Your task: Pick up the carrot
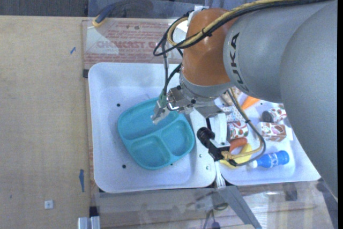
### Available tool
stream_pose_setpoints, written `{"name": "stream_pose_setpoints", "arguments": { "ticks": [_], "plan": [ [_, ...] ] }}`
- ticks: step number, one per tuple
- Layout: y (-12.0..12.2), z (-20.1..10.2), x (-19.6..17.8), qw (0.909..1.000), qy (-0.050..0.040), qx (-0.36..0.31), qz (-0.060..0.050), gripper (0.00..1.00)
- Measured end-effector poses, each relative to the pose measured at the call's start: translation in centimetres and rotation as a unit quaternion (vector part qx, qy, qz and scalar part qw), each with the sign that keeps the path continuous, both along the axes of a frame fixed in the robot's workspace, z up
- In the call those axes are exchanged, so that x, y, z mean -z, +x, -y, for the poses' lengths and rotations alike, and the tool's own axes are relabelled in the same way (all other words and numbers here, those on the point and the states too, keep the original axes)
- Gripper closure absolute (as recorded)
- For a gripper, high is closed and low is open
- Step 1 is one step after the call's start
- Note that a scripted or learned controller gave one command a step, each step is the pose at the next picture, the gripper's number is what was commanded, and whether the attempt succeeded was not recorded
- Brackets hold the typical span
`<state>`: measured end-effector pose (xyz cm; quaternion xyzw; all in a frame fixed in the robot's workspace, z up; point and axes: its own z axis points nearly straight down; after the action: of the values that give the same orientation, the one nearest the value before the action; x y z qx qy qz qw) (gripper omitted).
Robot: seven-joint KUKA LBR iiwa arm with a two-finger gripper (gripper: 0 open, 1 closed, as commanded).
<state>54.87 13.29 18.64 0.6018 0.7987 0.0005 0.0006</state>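
Note:
A small orange oblong thing (pixel 238 143), which looks like the carrot, lies in the right bin (pixel 300 169) near its left wall, partly hidden among other items. My gripper (pixel 159 111) hangs over the left bin (pixel 102 115), above the upper right edge of a teal divided plate (pixel 153 139). It is well to the left of the carrot, and I see nothing in it. The grey arm with its orange band covers much of the right bin.
The right bin also holds a blue bottle (pixel 270 159), two brown-and-white patterned cups (pixel 273 130), a small printed can (pixel 237 129) and another orange piece (pixel 249 100) at the arm's edge. The teal plate fills the middle of the left bin.

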Motion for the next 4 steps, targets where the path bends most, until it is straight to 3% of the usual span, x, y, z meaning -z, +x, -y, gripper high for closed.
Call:
{"name": "stream_pose_setpoints", "arguments": {
  "ticks": [1,2,3,4],
  "plan": [
    [0.2,0.3,-1.0,1.0,0.0003,0.004,0.001,1.0],
    [1.3,-2.5,7.7,0.9947,0.0002,0.103,-0.002,1.0],
    [3.0,4.8,0.2,0.9671,-0.0004,0.255,-0.001,1.0],
    [5.5,-0.9,6.6,0.9263,-0.0005,0.377,-0.001,1.0]
  ]
}}
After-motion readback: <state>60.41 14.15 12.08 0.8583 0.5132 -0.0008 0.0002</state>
